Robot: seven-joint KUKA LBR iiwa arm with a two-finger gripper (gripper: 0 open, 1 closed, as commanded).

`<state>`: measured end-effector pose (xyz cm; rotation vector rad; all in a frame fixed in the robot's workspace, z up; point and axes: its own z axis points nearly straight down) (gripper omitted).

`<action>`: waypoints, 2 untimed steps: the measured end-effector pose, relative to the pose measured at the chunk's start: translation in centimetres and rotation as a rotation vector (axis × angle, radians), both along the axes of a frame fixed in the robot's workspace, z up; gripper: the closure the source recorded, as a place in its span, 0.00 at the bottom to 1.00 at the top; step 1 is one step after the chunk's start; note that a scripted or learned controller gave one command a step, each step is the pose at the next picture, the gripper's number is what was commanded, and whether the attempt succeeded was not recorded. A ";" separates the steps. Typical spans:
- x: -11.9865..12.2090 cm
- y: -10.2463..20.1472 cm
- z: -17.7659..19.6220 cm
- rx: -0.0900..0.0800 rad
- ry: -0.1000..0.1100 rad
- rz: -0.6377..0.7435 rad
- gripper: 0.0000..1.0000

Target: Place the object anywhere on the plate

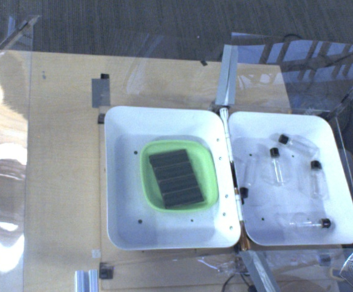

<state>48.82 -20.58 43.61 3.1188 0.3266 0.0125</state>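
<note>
Lying flat inside the light green square plastic plate (147, 163) is the dark grey rectangular block with ribs across its top (176, 178), and its long sides are turned a little away from the plate's edges; the block is fully inside the green rim and it touches only the plate's bottom. The plate sits on the floor of the left shallow white bin (120, 163), about in the middle of it, with a band of white floor on all its sides. The right shallow white bin (341, 163) stands just beside the left one, and their rims meet along a narrow seam. In the right bin there are several small clear vials with black caps, all lying on their sides and apart from each other: one near the far wall (296, 143), one closer to the seam (278, 171), one toward the right wall (316, 181) and one near the front wall (307, 222). A small black piece (243, 192) sits on the seam between the bins. Behind the bins a grey metal bar (227, 78) runs from the seam toward the far edge of the pale wooden bench (54, 132). Beyond the bench is the dark carpet floor (133, 11). A clear sheet with bright reflections (3, 163) covers the left part of the bench. How the jaws stand I cannot tell from this view
</note>
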 end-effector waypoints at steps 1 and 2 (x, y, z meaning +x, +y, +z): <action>0.0 0.0 0.0 0.000 0.000 0.000 0.00; 0.0 0.0 0.0 0.000 0.000 0.000 0.00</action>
